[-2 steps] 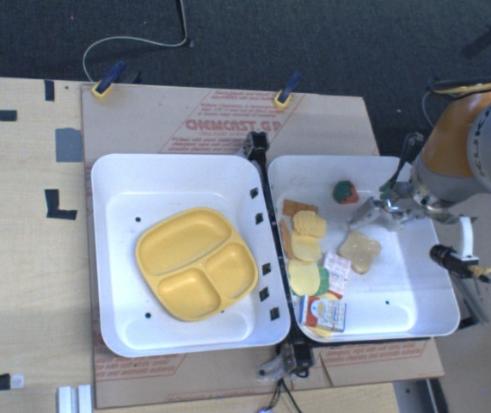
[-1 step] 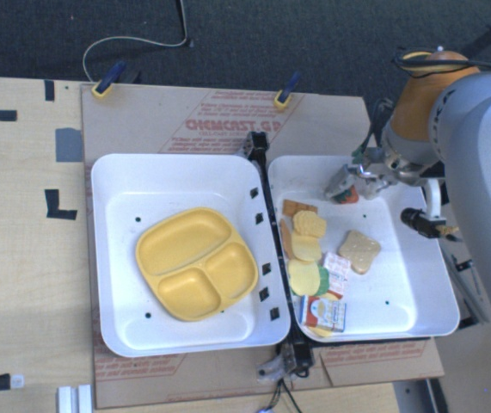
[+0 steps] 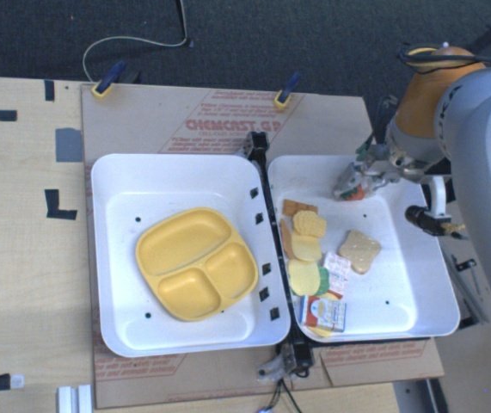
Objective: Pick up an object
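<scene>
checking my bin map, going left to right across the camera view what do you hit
Left bin → yellow divided plate → divider between the bins → stack of yellow food pieces → tan bread slice → pincer, with something red at its tip.

Both white bins look like smooth, slightly glossy plastic, as does the yellow divided plate at lower left. Beneath them lies matt brown cardboard on pale wood-grain bench. The small packet at lower right seems glossy printed paper, though blurred.
</scene>
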Robot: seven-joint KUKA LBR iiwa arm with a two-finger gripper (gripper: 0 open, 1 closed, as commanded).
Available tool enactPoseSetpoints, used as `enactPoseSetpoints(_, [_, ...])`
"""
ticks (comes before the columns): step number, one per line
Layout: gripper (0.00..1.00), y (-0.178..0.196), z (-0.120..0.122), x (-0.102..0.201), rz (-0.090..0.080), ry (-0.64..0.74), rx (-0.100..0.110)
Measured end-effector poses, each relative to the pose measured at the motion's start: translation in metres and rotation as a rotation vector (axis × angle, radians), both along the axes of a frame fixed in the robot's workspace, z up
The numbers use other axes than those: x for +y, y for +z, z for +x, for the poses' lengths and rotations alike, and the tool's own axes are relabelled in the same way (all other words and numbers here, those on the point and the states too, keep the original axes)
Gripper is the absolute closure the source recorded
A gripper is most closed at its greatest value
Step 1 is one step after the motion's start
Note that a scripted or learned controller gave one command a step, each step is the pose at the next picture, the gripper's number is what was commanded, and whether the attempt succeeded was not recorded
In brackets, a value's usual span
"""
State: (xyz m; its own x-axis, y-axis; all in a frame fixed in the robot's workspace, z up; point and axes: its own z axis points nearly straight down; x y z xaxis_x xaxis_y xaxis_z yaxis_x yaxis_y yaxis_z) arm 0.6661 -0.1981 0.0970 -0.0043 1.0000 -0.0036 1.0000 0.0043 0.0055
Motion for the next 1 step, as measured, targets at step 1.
enactPoseSetpoints(1, [1.0,0.0551,0.0044,0.0742,0.006,0.004,0.001])
